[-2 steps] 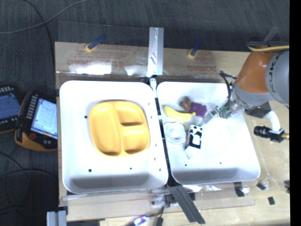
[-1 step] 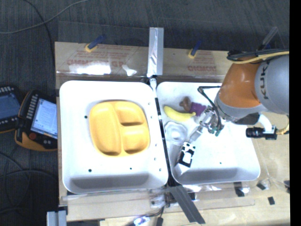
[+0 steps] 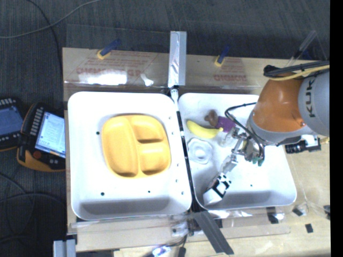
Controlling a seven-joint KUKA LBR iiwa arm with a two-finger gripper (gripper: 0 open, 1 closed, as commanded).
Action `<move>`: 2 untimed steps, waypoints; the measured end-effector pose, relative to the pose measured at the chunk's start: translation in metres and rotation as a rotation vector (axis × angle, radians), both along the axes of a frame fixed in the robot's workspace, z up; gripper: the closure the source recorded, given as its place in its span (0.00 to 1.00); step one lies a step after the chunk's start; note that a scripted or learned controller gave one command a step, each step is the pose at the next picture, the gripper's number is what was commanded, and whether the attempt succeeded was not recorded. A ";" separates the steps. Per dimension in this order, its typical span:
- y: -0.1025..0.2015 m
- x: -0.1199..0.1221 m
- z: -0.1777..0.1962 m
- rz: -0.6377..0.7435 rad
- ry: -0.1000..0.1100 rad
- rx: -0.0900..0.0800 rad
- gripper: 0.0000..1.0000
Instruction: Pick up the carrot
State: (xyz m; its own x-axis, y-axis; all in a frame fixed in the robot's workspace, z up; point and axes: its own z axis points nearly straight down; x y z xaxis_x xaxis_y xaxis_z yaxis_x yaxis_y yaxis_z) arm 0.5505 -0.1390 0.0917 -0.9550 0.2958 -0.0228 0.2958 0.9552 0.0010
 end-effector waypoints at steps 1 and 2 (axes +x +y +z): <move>0.001 -0.028 0.000 0.303 0.000 -0.007 0.00; -0.002 -0.053 0.002 0.608 0.017 -0.006 0.00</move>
